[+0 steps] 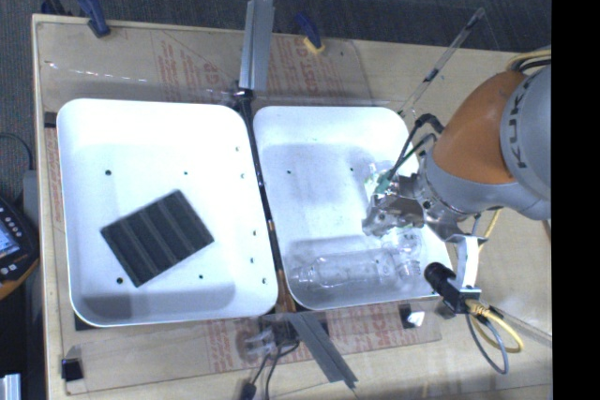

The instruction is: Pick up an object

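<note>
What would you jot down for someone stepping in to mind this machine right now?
Gripper: low in the right bin, near its right wall; I cannot tell whether it grips anything.
Clear plastic bottle: lying on its side along that bin's front edge, just below the gripper.
Dark ribbed panel: flat in the left bin, far from the arm.
Done: nothing visibly lifted.
Left: grasp an object, probably the bottle, and raise it clear.

A clear bottle (352, 272) blocked my right bin's (309, 131) near wall; its far half lay open. A ridged black slab (157, 236) obstructed the left bin's (141, 122) near side.
</note>
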### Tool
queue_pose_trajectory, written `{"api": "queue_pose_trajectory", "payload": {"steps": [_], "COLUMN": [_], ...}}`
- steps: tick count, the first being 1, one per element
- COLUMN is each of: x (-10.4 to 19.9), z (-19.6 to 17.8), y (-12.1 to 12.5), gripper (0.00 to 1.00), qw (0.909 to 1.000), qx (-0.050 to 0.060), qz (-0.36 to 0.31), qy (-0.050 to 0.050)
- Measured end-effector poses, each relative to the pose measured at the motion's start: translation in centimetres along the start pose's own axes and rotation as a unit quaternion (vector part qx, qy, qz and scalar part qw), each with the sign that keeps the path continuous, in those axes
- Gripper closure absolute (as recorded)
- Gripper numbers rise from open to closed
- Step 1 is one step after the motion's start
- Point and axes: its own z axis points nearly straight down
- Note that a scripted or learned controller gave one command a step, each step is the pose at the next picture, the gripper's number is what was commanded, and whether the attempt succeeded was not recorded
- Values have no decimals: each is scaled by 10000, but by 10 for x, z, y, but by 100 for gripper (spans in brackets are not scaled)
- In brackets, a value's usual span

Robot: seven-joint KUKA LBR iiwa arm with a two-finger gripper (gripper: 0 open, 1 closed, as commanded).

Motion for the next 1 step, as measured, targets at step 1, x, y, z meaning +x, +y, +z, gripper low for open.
{"api": "queue_pose_trajectory", "payload": {"steps": [1], "x": [0], "z": [-10], "y": [1], "gripper": [100], "qw": [10000], "qx": [-2], "qz": [-25], "qy": [0]}}
